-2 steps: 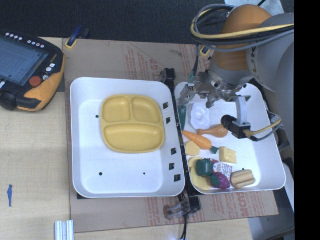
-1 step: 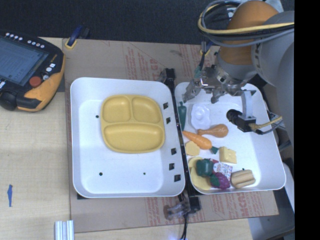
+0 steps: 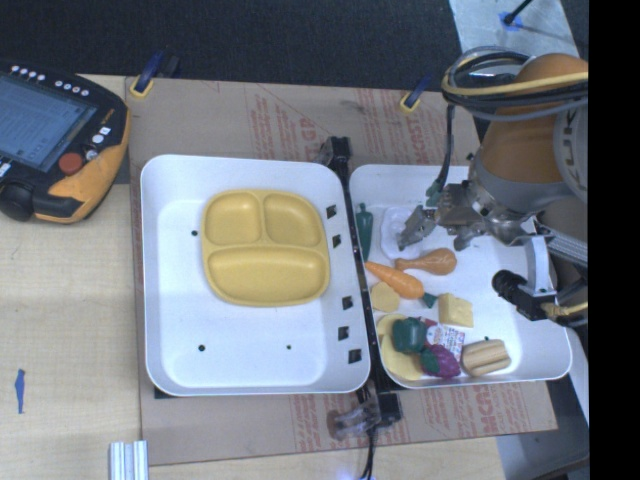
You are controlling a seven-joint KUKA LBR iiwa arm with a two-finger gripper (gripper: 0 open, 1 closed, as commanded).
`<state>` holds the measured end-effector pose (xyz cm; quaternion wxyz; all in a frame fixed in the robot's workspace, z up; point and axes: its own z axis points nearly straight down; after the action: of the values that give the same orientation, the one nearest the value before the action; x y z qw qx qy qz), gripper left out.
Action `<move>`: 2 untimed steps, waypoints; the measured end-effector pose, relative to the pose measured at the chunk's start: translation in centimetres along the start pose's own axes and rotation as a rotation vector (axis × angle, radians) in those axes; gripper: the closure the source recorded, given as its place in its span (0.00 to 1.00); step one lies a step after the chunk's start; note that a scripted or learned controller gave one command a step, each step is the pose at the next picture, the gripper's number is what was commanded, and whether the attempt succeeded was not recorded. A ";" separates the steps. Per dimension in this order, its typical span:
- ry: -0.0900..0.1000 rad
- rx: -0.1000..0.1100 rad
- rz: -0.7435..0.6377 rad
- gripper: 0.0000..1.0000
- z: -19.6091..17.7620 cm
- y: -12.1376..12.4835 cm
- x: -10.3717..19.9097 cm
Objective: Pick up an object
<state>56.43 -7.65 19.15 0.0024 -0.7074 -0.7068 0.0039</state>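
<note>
Camera view: gripper (image 3: 438, 230) hangs over the right bin (image 3: 520, 368), fingers spread apart and holding nothing, just above the drumstick (image 3: 430, 262).

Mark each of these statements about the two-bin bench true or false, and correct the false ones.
1. The yellow divided plate lies in the left bin. True.
2. The carrot lies on the yellow plate. False: it lies in the right bin, near the drumstick.
3. The tool hangs over the right bin. True.
4. The tool holds the cheese wedge. False: the wedge lies on the bin floor, apart from the tool.
5. The handheld control pendant sits inside the left bin. False: it rests on the bench, outside the bins.
</note>
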 end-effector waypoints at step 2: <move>0.009 -0.014 -0.007 0.00 9.4 -1.2 -1.3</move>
<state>55.18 -8.92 9.75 0.0004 -0.7050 -0.7092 -0.0043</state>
